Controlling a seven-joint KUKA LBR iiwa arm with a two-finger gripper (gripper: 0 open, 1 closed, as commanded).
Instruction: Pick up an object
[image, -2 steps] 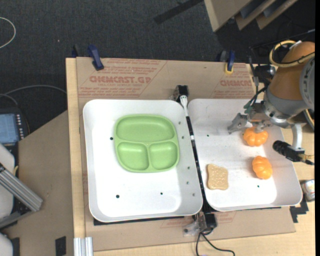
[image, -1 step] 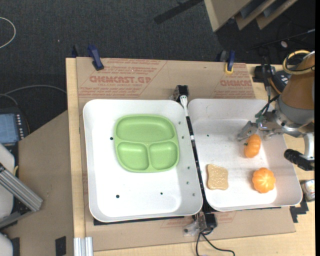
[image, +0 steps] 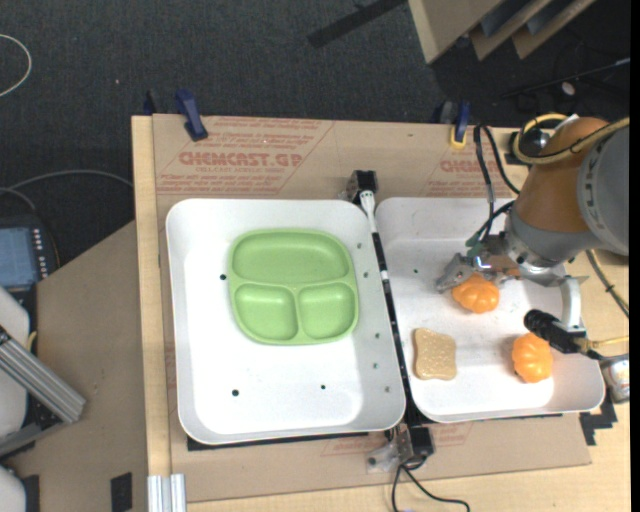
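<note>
Left bin (image: 200, 380) carries a green divided plate (image: 292, 286). Right bin (image: 430, 225) holds a tan cracker-like piece (image: 435, 354) by its left wall and two orange objects. My claw (image: 470, 272) sits against the upper orange object (image: 476, 295); I cannot tell its state. Second orange object (image: 531, 358) lies apart, lower right.

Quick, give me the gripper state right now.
Gripper: down in the right bin at an orange object; open or shut cannot be told.
</note>
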